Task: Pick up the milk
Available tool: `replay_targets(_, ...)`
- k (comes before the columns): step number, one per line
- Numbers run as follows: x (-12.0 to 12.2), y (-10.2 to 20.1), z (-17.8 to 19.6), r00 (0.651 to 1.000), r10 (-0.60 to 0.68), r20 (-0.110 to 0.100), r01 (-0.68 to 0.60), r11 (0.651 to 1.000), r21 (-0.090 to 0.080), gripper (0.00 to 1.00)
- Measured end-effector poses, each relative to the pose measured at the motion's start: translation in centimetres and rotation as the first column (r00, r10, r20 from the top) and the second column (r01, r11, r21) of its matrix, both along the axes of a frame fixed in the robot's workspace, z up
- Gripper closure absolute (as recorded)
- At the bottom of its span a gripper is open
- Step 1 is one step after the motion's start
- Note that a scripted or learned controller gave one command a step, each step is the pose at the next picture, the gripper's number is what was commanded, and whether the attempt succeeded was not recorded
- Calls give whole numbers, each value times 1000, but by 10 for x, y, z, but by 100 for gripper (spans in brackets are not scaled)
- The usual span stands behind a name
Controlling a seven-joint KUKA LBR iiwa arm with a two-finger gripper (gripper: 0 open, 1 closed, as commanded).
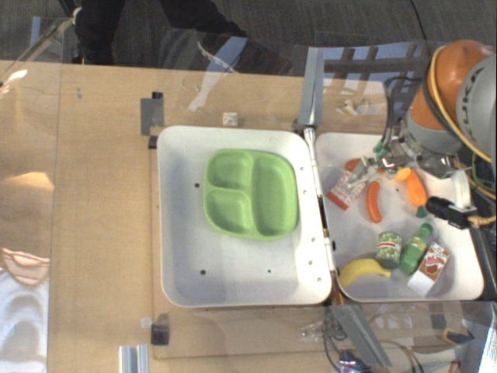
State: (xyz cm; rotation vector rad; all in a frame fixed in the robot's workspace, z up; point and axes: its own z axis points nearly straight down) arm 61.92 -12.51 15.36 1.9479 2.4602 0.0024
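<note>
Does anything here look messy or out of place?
Nothing looks spilled or broken. The right bin is a loose jumble: a milk carton lies tipped in its near corner beside a green bottle, a can and a banana. The left bin holds a green plate.

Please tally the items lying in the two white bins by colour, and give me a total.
Green: 3 - divided plate, bottle, small can
Orange or red: 3 - carrot, sausage, red-ended packet
Yellow: 1 - banana
White and red: 1 - milk carton
Total: 8
</note>
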Motion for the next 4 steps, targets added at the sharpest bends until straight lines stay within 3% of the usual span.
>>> replay_targets(1, -91, -10, -23, 995, 105, 1, -105, 995, 0, 0)
replay_targets(2, -122, -55, -60, 955, 296, 18, -296, 955, -7, 0)
replay_targets(3, -61, 25, -33, 980, 198, 6, -198, 980, -1, 0)
replay_targets(4, -108, -35, -60, 1000, -5, 20, 5, 1000, -3, 0)
